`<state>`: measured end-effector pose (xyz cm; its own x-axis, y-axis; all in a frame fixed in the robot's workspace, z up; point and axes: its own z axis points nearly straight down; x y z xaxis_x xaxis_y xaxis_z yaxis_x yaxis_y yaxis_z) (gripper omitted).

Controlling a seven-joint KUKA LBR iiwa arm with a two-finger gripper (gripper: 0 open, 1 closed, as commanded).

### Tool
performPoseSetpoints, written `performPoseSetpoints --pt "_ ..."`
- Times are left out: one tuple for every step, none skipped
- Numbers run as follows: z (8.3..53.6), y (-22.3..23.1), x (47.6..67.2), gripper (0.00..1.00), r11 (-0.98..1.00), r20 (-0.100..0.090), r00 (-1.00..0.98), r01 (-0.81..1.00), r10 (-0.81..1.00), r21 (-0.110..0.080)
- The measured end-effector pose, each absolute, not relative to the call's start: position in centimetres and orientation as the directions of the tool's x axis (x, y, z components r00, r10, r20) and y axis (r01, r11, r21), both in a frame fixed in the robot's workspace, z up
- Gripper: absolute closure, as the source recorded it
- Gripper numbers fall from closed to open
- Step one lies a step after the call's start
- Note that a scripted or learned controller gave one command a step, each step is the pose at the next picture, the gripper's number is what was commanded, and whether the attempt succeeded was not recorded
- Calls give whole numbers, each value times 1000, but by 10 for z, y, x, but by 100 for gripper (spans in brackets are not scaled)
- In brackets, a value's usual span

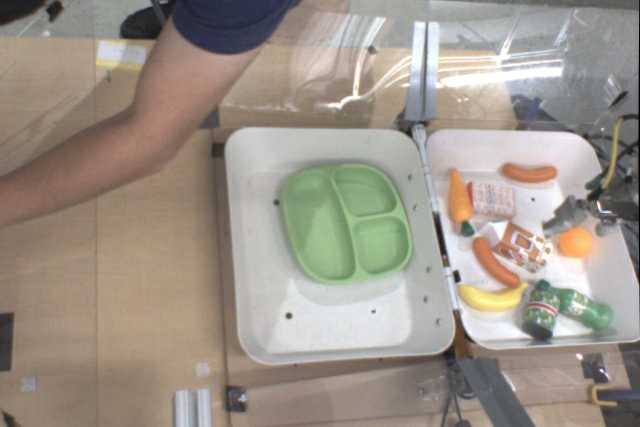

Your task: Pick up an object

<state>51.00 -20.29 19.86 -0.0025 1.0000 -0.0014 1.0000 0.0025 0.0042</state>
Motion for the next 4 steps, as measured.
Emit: performPoseSetpoints --pt "113 -154 516 0 13 -11 -13 999 1000 32" --pt "127 -156 519 100 10 -16 -9 999 1000 42" --pt "203 -117 600 100 -164 0 164 986 986 7" --pt "202 -117 600 0 -164 -1 164 986 986 6"
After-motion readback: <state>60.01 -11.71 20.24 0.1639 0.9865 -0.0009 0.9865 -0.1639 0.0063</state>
